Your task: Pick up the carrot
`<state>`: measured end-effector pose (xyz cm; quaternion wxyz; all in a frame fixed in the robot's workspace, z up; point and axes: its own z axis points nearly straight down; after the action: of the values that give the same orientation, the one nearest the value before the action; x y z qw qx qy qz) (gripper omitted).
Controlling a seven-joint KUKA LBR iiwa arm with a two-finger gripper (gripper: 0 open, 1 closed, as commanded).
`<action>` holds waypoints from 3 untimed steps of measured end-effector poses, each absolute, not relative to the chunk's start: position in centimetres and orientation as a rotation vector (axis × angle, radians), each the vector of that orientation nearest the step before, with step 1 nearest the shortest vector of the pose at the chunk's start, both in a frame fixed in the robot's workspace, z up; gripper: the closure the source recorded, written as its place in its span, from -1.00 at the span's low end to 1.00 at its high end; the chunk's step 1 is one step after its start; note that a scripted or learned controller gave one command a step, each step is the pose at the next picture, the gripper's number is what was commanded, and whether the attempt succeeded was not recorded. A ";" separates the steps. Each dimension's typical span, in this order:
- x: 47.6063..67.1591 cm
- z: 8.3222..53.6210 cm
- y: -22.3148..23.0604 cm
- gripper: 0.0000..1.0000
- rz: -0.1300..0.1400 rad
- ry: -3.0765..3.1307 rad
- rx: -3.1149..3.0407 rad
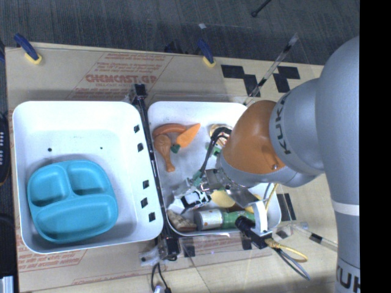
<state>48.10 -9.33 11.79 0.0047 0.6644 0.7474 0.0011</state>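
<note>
The hand (204, 194) hangs low in the right bin (183, 112), its grip impossible to judge, with the carrot (188, 135) lying apart, beyond it

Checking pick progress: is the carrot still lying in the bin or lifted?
Lying in the bin. The carrot rests on the right bin floor near its far wall, beside a chicken leg, apart from the arm.

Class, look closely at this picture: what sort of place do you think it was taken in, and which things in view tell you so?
Probably a robotics lab bench. A grey KUKA arm reaches over two white bins; toy food such as a carrot lies in the right one, a blue tray in the left; blue clamps hold the board.
</note>
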 end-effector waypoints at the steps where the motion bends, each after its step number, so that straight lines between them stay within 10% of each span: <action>1: 51.9 9.2 -12.1 -1.00 -0.002 2.470 1.946; 2: 57.8 9.2 -14.5 -1.00 -0.007 2.251 2.195; 3: 57.8 10.2 -14.5 1.00 -0.009 2.261 2.191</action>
<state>57.80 -14.46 10.21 -0.0032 0.6959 0.7182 -0.0028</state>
